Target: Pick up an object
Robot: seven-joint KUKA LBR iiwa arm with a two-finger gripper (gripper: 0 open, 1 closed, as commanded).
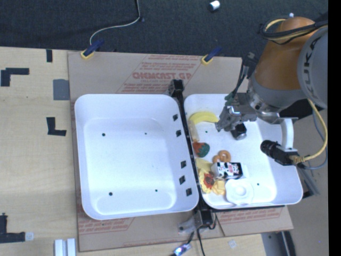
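My gripper (228,122) hangs over the right bin (266,193) just beside the banana (201,117), likely lined up for it; grip state unreadable.

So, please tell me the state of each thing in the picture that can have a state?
gripper: low in the right bin, beside the banana, nothing seen between its fingers.
banana: lying flat at the bin's far left.
white cup: resting at the near wall.
black-and-white box: lying flat.
left bin: sitting flat on the bench.
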